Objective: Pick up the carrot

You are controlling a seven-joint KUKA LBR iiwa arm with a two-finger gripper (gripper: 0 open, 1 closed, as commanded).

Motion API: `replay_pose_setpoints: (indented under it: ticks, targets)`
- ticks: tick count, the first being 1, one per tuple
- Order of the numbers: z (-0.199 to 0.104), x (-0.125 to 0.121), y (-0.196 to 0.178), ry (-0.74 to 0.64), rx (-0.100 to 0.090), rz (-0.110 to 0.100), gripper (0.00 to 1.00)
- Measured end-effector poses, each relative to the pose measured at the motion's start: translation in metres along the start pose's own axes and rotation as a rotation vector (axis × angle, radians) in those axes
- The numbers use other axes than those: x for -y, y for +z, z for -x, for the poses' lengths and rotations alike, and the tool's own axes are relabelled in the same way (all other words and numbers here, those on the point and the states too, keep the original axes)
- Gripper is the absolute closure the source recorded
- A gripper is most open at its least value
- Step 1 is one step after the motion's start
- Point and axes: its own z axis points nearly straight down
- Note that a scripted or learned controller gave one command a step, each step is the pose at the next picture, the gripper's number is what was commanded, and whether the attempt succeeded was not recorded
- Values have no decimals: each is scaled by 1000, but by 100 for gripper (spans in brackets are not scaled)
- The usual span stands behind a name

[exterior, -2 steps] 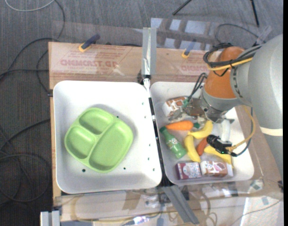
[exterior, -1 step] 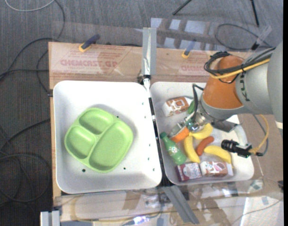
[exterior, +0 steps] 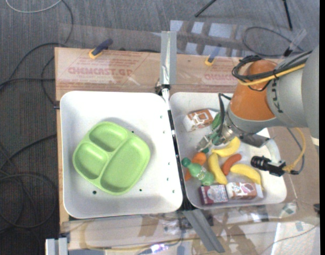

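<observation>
My end effector [exterior: 215, 138], grip state unreadable from here, hangs in the right bin [exterior: 279, 195]; the carrot [exterior: 200, 157] lies just lower left of it, beside a banana [exterior: 214, 168], long axis unclear.

The grey arm [exterior: 303, 92] reaches in from the right edge of the camera view, its orange band [exterior: 253, 92] turned up toward the camera above the wrist. The wrist angles down and to the left, carrying the claw [exterior: 214, 138] low at its end. A yellow cable [exterior: 268, 74] runs across the band.
</observation>
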Motion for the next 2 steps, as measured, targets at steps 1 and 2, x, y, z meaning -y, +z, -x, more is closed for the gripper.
replay_pose_setpoints:
  ticks: [1,2]
  targets:
    - [0,0,0,0,-1,-1,0]
    - [-1,1,-8,1,-3,-3,100]
